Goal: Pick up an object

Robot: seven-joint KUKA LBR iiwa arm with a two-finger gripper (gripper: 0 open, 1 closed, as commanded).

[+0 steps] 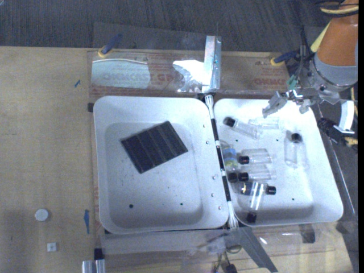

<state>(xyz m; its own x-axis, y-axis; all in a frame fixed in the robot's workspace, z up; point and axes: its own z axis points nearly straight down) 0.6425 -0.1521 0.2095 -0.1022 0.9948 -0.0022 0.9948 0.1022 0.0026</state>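
Over the right shallow white bin's (327,178) far edge, the two-finger gripper (289,103) hangs with jaws spread apart, nothing between them; clear plastic black-capped vials (245,128) lie just below them.

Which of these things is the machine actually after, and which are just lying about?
Part of the job:
- gripper, above the right bin
- clear vials with black caps in that bin

Just lying about:
- dark ridged mat in the left bin
- small grey disc on the bench
- crumpled plastic behind the bins
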